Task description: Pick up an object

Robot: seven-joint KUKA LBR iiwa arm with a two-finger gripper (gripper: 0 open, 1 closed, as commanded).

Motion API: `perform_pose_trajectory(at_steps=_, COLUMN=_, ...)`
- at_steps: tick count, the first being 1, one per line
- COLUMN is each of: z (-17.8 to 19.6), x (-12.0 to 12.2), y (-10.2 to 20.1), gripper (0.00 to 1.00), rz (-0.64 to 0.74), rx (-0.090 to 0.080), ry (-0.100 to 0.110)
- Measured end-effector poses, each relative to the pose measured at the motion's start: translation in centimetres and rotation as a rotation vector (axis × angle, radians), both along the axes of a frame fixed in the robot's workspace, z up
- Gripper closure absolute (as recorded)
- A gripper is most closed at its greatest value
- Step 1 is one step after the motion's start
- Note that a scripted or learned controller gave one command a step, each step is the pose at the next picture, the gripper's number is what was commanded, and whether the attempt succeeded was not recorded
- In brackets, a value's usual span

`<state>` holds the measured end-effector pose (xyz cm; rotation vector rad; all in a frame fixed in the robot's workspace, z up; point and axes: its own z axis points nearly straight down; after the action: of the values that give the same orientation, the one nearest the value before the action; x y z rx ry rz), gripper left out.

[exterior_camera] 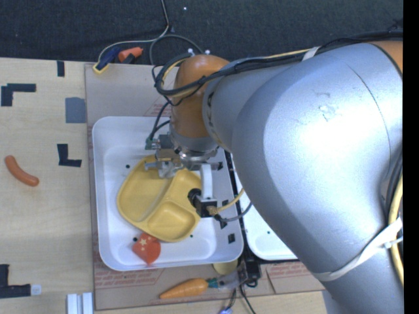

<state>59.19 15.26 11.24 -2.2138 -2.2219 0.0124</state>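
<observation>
grey arm (314, 149) reaches in from right, fills right half of view. gripper (171, 165) low over left white bin (105, 195), at far edge of yellow divided plate (159, 203), likely lining up on rim as easiest hold. cannot tell fingers' state. red piece (146, 248) at bin's near edge. carrot (184, 288), sausage (21, 171) on bench outside.

end effector (171, 169) low over yellow divided plate (157, 205) in left bin (105, 195).
</observation>
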Motion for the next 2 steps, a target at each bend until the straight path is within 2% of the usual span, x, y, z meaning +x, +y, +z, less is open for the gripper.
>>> perform_pose_trajectory(at_steps=1, z=-2.35, x=-5.03, y=8.36, gripper=1.0, rz=0.004, rx=0.003, ry=-0.024)
perform_pose_trajectory(at_steps=2, z=-2.32, x=-4.87, y=7.75, gripper=0.0, rz=-0.003, rx=0.0, ry=-0.019)
